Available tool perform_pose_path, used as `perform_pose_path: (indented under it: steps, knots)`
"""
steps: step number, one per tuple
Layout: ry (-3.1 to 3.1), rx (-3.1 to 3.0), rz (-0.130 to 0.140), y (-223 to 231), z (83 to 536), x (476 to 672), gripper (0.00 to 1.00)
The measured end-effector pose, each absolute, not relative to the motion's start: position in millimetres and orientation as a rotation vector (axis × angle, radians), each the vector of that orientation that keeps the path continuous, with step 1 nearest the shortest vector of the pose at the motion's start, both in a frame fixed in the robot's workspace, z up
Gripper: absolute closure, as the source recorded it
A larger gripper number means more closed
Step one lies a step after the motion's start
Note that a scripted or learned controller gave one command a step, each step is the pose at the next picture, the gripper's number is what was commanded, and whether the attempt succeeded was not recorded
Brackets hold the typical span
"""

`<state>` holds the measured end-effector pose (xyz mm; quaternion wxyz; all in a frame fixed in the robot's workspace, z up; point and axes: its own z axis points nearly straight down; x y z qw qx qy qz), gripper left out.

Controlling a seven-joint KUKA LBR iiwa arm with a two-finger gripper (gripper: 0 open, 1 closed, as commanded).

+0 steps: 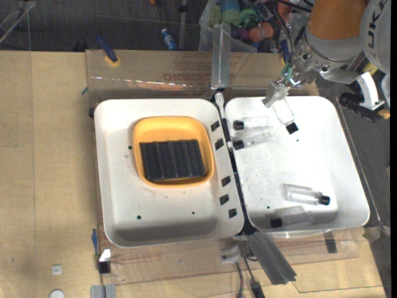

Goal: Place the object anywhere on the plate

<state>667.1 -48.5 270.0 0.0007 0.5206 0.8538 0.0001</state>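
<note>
Wooden bench under two white bins. Above the right bin's (pixel 350 166) far side, gripper (pixel 277 95), grip state impossible to tell; clear capped vial (pixel 283 112) just beneath, touching or held unclear. Could slip loose mid-carry if pinched poorly, or catch on the divider (pixel 224 157). Open air overhead. Yellow plate (pixel 141 130) in the left bin (pixel 111 185) mostly covered by a black ridged tray (pixel 172 159).

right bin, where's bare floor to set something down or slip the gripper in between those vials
In the right bin, the widest bare patch is the middle band, between the two upper-left vials and the lower vial. The right side under the gripper and its dangling vial is tighter. The lower corner is crowded: another vial lies there.
</note>
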Motion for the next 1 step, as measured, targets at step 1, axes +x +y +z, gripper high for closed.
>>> perform_pose_path:
  steps: [1]
  knots:
    - [2.703, 1.590, 0.003, -46.1, 275.3, 667.5, 1.00]
